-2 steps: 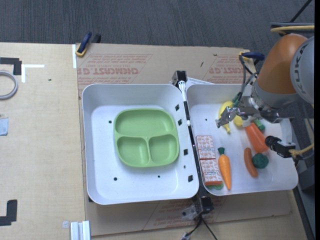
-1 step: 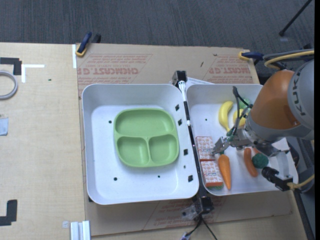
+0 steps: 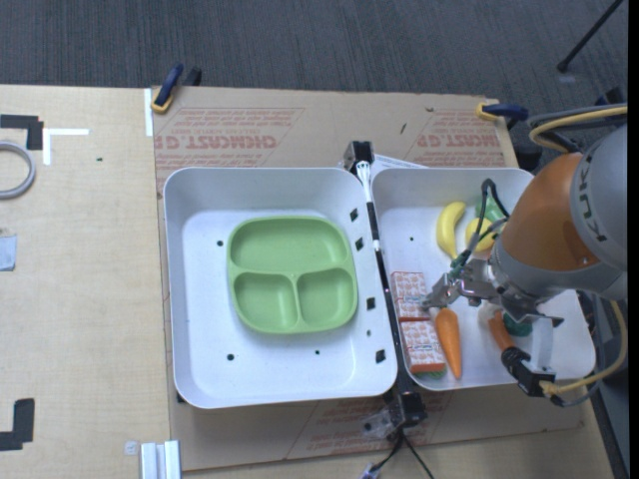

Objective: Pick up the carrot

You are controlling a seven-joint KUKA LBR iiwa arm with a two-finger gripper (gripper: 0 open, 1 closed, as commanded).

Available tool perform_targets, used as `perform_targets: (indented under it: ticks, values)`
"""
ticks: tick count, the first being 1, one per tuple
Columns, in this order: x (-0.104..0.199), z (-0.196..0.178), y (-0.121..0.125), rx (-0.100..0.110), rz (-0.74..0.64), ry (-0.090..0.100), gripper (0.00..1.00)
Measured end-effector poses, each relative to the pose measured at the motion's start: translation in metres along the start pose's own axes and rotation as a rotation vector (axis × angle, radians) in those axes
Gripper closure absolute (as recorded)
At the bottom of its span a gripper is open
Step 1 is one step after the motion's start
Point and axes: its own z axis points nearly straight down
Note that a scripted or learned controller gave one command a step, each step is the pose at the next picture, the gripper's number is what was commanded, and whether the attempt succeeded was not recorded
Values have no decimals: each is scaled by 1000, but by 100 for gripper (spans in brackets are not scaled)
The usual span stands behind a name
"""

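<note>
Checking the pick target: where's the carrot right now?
The carrot lies in the right bin, near its front edge, beside the snack box and just below the end effector.

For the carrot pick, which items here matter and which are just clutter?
In play: carrot; gripper just above its top end; right bin.

Lying about: green divided plate in left bin; banana; red-and-white packet beside the carrot.

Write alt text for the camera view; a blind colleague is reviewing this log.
A grey and orange robot arm reaches into the right white bin, its gripper just above the top end of a carrot lying beside a snack box, with a banana behind. The left white bin holds a green divided plate.
</note>
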Motion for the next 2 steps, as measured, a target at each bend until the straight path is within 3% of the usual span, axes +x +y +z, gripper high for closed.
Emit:
perform_targets:
  ticks: [1,2]
  values:
    - [-1,-8,0,0,4,-2,100]
    - [39,-97,-27,6,230,-5,100]
